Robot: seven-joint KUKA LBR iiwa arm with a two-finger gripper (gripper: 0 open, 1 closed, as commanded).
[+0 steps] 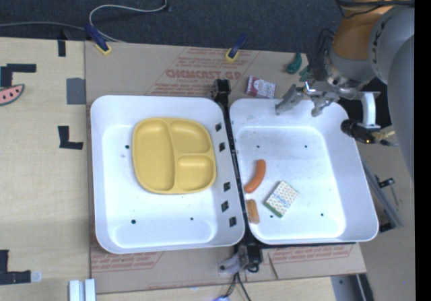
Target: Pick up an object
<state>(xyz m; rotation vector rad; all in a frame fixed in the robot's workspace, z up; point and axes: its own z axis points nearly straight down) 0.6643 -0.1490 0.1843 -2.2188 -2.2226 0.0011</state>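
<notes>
My gripper [301,105] hangs over the far edge of the right bin [350,178], its two grey fingers spread apart with nothing between them. Well below it in that bin lie an orange sausage-shaped piece [254,176], a smaller orange piece [252,210] by the left wall, and a small patterned box [281,198] with a green edge. A yellow divided plate [174,155] rests in the left bin [114,225].
A small red-and-white packet [260,87] lies on the cardboard behind the bins, with a green clip [294,62] to its right. Black clamps [226,158] join the bins along the middle. Yellow-blue clips [236,51] hold the cardboard's far edge.
</notes>
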